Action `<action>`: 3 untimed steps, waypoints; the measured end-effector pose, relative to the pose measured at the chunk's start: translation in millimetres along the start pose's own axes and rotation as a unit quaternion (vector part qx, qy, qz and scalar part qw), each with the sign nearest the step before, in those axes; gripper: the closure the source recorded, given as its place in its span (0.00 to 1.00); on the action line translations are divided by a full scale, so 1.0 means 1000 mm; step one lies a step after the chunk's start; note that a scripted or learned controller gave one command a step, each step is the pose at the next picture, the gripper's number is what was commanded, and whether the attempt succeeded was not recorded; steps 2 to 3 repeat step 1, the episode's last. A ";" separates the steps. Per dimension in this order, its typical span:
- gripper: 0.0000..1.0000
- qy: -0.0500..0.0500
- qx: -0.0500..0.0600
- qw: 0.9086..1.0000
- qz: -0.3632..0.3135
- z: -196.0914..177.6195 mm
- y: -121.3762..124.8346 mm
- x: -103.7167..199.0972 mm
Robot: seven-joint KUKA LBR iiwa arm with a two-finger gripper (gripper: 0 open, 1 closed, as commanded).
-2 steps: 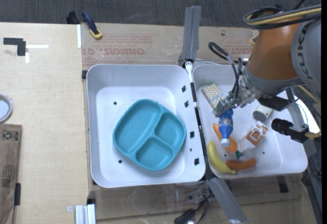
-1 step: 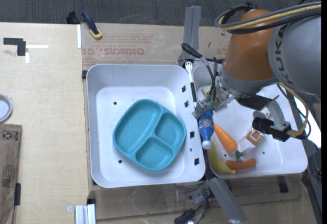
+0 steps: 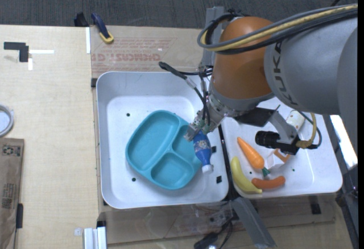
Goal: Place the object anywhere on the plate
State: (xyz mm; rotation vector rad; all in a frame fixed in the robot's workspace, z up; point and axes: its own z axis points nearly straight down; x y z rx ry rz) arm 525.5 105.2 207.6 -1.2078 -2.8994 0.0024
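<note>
A blue three-compartment plate (image 3: 153, 148) lies tilted in the left bin (image 3: 114, 100). A small blue bottle with a white cap (image 3: 203, 154) hangs at the plate's right edge, its cap pointing down toward the bin's right wall. My gripper (image 3: 197, 130) is at the bottle's upper end, just over the plate's right rim, and appears shut on the bottle. The arm's orange band and grey body hide the area above and to the right.
The right bin (image 3: 318, 182) holds a carrot (image 3: 251, 154), a banana (image 3: 242, 178) and a reddish sausage-shaped piece (image 3: 269, 183). A blue and yellow clamp (image 3: 102, 28) sits on the cardboard behind the left bin. A roll of tape (image 3: 3, 121) lies at the far left.
</note>
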 end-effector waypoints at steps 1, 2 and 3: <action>0.00 0.000 0.000 1.000 0.000 0.000 0.000 0.000; 0.00 0.000 0.000 1.000 0.000 0.000 0.000 0.000; 0.00 0.000 0.000 1.000 0.000 0.000 0.000 0.000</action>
